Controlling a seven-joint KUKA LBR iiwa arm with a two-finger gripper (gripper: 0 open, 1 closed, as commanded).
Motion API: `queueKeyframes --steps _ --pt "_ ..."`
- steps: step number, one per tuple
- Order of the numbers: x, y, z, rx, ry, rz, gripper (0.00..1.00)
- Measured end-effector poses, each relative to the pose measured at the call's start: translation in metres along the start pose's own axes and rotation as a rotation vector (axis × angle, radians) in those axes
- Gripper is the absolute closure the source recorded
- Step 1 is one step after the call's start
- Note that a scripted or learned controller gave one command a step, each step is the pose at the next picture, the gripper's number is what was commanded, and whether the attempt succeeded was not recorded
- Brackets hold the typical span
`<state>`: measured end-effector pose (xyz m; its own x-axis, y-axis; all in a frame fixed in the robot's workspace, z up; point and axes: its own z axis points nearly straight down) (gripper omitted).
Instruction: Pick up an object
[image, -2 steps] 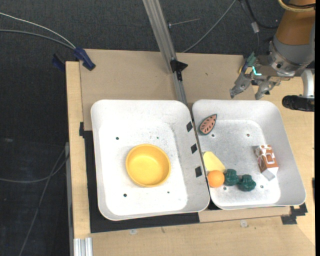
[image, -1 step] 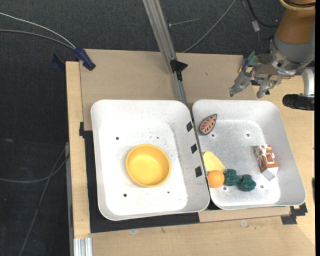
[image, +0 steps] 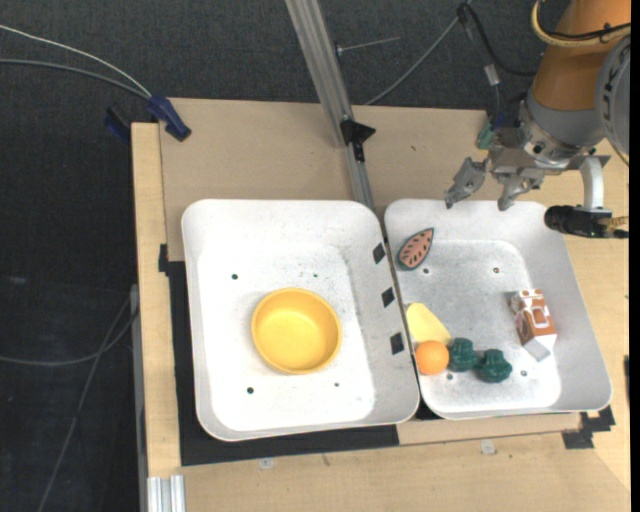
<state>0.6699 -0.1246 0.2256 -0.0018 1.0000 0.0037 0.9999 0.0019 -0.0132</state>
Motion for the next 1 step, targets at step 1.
queueKeyframes --steps 1 --pt "0.0027 -0.0041 0.0434 0.001 0.0 0.002 0.0"
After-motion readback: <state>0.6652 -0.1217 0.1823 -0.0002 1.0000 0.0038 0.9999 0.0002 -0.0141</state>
